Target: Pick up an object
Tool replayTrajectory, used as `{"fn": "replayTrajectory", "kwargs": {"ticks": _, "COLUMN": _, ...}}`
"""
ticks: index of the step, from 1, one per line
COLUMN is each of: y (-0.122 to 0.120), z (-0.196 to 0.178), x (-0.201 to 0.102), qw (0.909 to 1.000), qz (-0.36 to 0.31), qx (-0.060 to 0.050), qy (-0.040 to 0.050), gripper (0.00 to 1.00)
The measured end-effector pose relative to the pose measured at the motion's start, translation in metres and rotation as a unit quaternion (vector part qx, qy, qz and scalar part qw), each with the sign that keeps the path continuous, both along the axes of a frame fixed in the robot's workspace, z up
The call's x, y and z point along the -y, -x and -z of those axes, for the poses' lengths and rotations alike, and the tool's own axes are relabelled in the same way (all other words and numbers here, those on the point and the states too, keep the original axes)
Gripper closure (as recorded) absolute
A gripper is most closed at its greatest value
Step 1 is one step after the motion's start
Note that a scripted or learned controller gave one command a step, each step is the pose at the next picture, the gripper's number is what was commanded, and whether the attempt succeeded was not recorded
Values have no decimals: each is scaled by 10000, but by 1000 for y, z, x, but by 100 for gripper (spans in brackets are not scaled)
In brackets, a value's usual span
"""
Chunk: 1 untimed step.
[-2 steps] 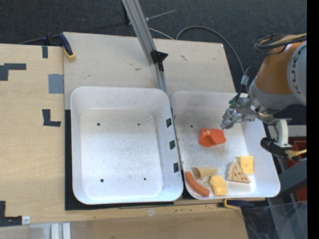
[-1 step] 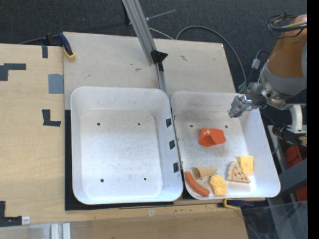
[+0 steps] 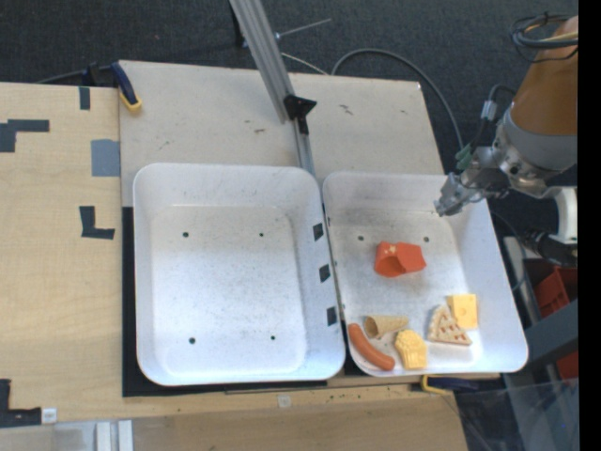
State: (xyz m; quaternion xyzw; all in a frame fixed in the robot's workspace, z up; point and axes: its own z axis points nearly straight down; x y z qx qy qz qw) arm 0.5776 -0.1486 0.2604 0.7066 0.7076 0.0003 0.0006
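Two white bins sit side by side: the left bin [image 3: 225, 271] and the right bin [image 3: 488, 280]. Five toys lie in the right one: a red cup [image 3: 399, 258] at centre, and along the lower edge a sausage [image 3: 371, 347], a cone [image 3: 385, 325], a corn piece [image 3: 410, 349] and two yellow cheese-like pieces [image 3: 455, 319]. The gripper [image 3: 451, 200] hangs over that bin's upper right rim, holding nothing visible; whether it is parted I cannot tell. No readable writing.

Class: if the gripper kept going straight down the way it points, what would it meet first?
Probably the bare floor of the right bin near its far right rim; the gripper hangs well apart from the red cup. Depth is uncertain.
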Motion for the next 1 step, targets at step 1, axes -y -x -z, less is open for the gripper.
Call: {"fn": "replayTrajectory", "kwargs": {"ticks": 1, "y": 7, "z": 4, "x": -60, "qw": 10000, "qz": -26, "qx": -12, "qy": -9, "gripper": 100}}
